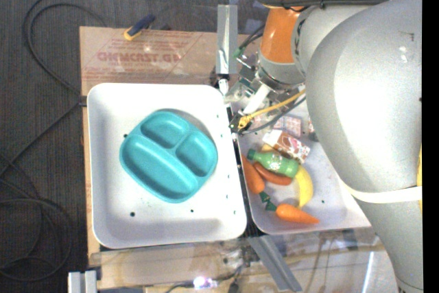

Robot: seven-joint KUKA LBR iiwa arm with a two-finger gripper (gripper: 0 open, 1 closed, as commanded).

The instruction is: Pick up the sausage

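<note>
The sausage [278,178] is a short reddish-orange curved piece lying in the right bin [336,206], partly under a green bottle [274,162]. The gripper [239,94] sits low at the far left corner of the right bin, next to the wall between the two bins. It is up and to the left of the sausage and apart from it. Yellow cables and the grey wrist crowd around it. The arm's orange band [287,24] rises above it.
Around the sausage lie a carrot [254,178], a second carrot [297,215], a banana [304,186] and a printed snack packet [289,142]. The left bin [110,216] holds a teal divided plate [169,154]. The big grey arm body [370,92] covers the right bin's right side.
</note>
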